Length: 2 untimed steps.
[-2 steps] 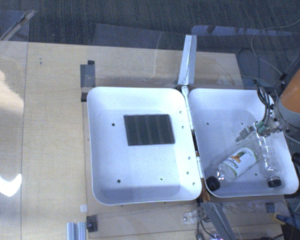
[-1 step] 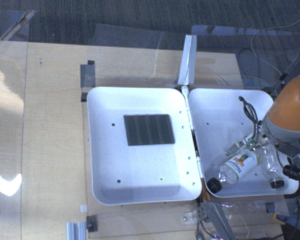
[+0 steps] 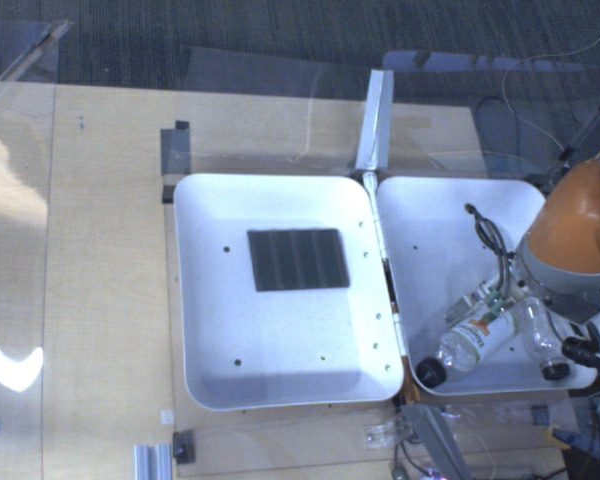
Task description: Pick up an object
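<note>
A clear plastic bottle [image 3: 463, 347] with a black cap lies on its side in the right bin [image 3: 430, 230], near the front wall, cap pointing front-left. My gripper [image 3: 496, 302] is low in that bin, just above and right of the bottle's base, under the orange-banded wrist [image 3: 578, 223]. Whether it touches the bottle is unclear. A second clear piece with a dark end [image 3: 542, 344] lies right of the bottle.
The left bin [image 3: 205, 268] holds a flat dark ribbed pad [image 3: 298, 259] at its middle. A black cable [image 3: 483, 230] loops from the wrist over the right bin. An upright metal post [image 3: 374, 120] stands behind where the bins meet.
</note>
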### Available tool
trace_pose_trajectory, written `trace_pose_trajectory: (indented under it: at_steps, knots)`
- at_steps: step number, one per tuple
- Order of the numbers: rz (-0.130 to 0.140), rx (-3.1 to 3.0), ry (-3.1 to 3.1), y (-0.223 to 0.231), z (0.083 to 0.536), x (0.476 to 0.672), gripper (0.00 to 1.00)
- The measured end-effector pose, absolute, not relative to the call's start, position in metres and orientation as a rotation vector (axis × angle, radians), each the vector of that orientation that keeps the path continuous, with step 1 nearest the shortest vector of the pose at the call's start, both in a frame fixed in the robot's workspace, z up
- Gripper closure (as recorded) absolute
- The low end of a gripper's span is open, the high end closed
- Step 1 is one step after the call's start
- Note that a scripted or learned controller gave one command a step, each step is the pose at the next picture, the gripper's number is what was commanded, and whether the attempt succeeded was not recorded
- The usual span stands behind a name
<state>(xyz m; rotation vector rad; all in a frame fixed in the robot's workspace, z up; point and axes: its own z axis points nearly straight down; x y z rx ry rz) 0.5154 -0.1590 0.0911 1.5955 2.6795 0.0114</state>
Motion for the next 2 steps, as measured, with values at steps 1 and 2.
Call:
trace_pose_trajectory:
  at_steps: [1, 2]
  knots:
    - [0.02, 1.591, 2.674, -0.1572, 0.1029, 0.5196, 1.0]
    - [0.019, 1.591, 2.674, -0.1572, 0.1026, 0.5194, 0.0]
